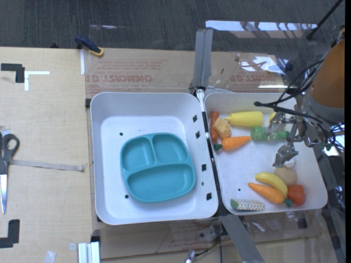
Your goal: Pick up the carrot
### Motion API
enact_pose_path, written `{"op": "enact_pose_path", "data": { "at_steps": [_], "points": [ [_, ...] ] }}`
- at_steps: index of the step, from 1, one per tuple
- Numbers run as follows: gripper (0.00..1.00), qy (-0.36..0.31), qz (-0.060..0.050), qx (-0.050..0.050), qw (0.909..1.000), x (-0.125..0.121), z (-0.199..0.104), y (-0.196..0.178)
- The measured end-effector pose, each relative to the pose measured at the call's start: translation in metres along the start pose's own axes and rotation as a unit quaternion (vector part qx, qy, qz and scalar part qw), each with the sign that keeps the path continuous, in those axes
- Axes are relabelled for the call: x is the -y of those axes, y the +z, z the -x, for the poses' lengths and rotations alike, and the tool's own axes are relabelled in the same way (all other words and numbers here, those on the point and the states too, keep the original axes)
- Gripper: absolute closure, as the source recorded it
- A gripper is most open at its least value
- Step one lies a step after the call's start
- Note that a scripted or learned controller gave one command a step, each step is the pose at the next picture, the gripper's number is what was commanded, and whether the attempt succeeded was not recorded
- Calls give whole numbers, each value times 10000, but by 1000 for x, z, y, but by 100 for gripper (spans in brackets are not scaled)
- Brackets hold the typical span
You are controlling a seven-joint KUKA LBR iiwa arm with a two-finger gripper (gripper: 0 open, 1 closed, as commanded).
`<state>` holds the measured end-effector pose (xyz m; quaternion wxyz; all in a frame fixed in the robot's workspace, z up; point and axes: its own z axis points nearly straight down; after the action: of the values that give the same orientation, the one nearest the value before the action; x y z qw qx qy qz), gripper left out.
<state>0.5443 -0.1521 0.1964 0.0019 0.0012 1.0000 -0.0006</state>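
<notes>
An orange carrot (237, 143) with a green stub lies in the right bin (315, 171), near its left wall and below a yellow corn cob (245, 118). A second orange carrot-like piece (266, 192) lies near the bin's front, under a banana (272, 182). My gripper (284, 155) hangs over the right side of this bin, right of the upper carrot and just above a beige potato-like piece (286, 175). It does not touch either carrot. Nothing shows in its grasp.
A green piece (262, 134) lies beside the gripper. A red piece (296, 194), a small bread-like piece (221, 127) and a speckled flat piece (249, 205) share the right bin. The left bin (104, 147) holds a blue divided plate (158, 167). Scissors (5, 163) lie far left.
</notes>
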Motion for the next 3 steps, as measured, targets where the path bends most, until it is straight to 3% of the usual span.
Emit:
{"op": "enact_pose_path", "data": {
  "at_steps": [1, 2, 3],
  "points": [
    [0, 777, 2, 37, 9970, -54, -63, 98],
    [100, 754, -3, 49, 9971, -55, -62, 88],
    [100, -68, 2, 4, 10000, -65, -65, 4]
  ]
}}
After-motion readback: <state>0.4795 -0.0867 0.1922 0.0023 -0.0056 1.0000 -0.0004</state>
